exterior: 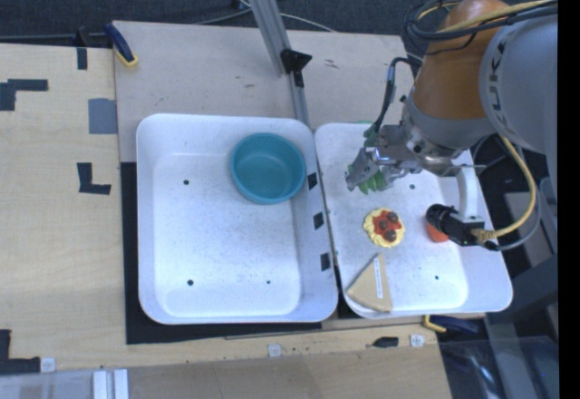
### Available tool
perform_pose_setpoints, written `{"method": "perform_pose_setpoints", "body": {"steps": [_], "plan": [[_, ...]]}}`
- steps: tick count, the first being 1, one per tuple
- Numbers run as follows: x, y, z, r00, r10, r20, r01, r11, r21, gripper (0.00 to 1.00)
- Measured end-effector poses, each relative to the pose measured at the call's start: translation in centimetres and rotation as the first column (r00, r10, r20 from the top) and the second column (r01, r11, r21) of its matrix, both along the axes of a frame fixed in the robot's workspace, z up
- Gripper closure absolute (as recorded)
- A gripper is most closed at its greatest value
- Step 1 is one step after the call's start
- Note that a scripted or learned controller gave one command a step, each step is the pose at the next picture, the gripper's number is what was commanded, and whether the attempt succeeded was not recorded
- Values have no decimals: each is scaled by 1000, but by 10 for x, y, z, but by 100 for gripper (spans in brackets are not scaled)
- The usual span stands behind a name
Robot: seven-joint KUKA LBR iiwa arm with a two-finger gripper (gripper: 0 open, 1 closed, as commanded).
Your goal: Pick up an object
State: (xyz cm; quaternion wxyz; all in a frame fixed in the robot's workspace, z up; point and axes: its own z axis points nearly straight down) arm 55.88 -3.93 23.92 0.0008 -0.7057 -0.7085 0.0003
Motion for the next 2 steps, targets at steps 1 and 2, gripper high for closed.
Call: {"method": "perform_pose_setpoints", "body": {"steps": [1, 2], "plan": [[-5, 57, 4, 1000, 1, 1, -1, 1000, 0, 100], [3, 109, -10, 1000, 1, -1, -1, 1000, 0, 100]]}}
